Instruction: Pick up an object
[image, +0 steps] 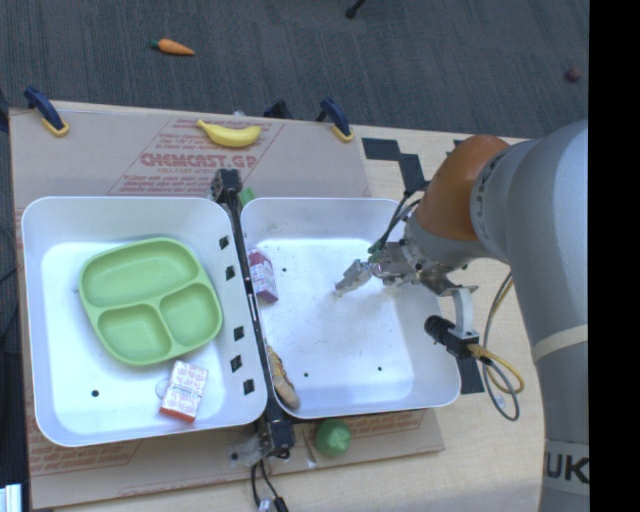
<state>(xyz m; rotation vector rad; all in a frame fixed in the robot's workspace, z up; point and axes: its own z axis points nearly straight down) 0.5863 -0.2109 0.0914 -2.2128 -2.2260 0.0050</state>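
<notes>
Reaching into the right bin (425, 385) from the right, I am carrying my gripper (350, 281) low over its bare white floor; I cannot tell how it is set, and nothing shows in its grasp. The step in hand is, by my judgement, the approach: no object has been picked yet.

Going from the near edge outward, I am counting as follows. One green ball (333, 437) is lying on the cardboard just outside the near rim of that bin. One tan, peanut-shaped item (281, 381) is resting in the right bin's near-left corner, against the divider. One red-and-white packet (184, 390) is lying in the left bin (35, 330), just near of one green divided plate (150, 298) with three compartments. One dark red and white wrapper (262, 274) is lying by the right bin's left wall, level with my gripper and well apart from it. One yellow banana (230, 131) is sitting on the cardboard beyond the bins, and one orange carrot (175, 46) is lying on the floor farthest off. Bins: two.

The next move, as I judge it, calls for travelling left to the wrapper or the tan item, the two candidates in my bin, then descending squarely over one; both are hugging the wall, leaving little room on that side.
</notes>
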